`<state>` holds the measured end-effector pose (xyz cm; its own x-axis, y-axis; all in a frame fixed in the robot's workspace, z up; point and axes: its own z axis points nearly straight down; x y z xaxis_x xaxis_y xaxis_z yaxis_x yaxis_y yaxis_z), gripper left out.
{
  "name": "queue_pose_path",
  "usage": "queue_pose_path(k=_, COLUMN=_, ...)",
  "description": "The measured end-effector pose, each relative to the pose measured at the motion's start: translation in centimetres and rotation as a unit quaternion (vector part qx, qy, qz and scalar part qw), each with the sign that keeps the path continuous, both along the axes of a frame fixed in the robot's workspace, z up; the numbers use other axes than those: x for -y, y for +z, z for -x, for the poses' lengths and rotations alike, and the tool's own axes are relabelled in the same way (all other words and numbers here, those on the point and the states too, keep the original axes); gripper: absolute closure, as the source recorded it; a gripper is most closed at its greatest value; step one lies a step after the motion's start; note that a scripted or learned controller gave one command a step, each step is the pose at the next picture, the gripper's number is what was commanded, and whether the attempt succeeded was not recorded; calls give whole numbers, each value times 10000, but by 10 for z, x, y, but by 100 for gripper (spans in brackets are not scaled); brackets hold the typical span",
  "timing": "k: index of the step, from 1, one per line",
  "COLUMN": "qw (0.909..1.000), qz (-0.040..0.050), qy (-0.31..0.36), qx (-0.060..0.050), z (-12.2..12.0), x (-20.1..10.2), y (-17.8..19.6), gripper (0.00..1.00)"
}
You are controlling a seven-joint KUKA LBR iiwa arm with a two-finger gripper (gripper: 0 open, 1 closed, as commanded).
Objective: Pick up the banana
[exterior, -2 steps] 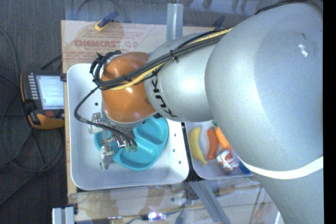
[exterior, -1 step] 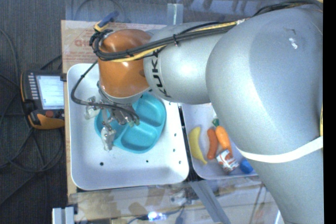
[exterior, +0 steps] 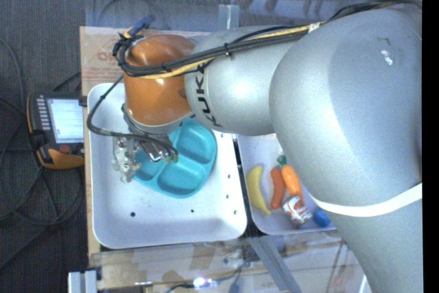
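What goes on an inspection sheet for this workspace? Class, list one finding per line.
Surface: two white bins, left bin and right bin, side by side.
Job's things: banana lying in the right bin, untouched.
Clutter: carrots beside the banana; blue dish in the left bin.
Grippers: end effector over the left bin, at the dish's edge.
Cables: black cable looping off the wrist.
Surroundings: handheld screen on the carpet.

We find two bins side by side, the left bin (exterior: 110, 230) holding a divided dish (exterior: 182, 161) at frame centre, the gripper (exterior: 130, 158) over the dish's left edge, the right bin (exterior: 255, 219) holding a banana (exterior: 256, 189) left of two carrots (exterior: 285, 185), a handheld screen (exterior: 58, 127) at far left
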<state>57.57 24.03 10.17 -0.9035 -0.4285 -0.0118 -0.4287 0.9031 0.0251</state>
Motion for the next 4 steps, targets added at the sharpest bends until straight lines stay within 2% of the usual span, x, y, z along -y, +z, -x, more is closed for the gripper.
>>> queue_pose_path(k=1, qw=9979, qz=117, qy=-635, qx=1, z=-4, x=5, y=97, gripper=100)
queue_pose_path(k=2, qw=9835, qz=128, qy=-1804, qx=-30, z=55, x=6, y=93, gripper=100)
queue_pose_path(k=3, qw=9998, qz=135, qy=175, qx=0, z=83, x=7, y=73, gripper=100)
queue_pose_path(k=4, qw=9998, qz=122, qy=171, qx=6, z=83, x=5, y=82, gripper=100)
